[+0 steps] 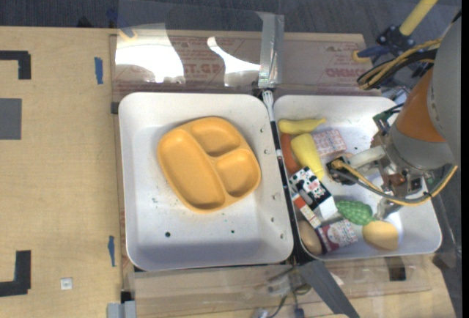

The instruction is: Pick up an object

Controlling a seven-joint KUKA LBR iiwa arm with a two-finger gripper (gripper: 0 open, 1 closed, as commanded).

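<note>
Gripper (396, 188) sat low over right bin (421, 239); finger state: can't tell. Yellow corn (306, 152) lay w/ long axis running upper-left to lower-right.

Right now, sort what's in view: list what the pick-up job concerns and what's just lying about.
Job:
- tool, over the right bin
- candidates there: yellow banana, black-and-white box, green toy, pale lemon-like piece

Lying about:
- orange divided plate in the left bin
- clear plastic sheet behind the bins
</note>
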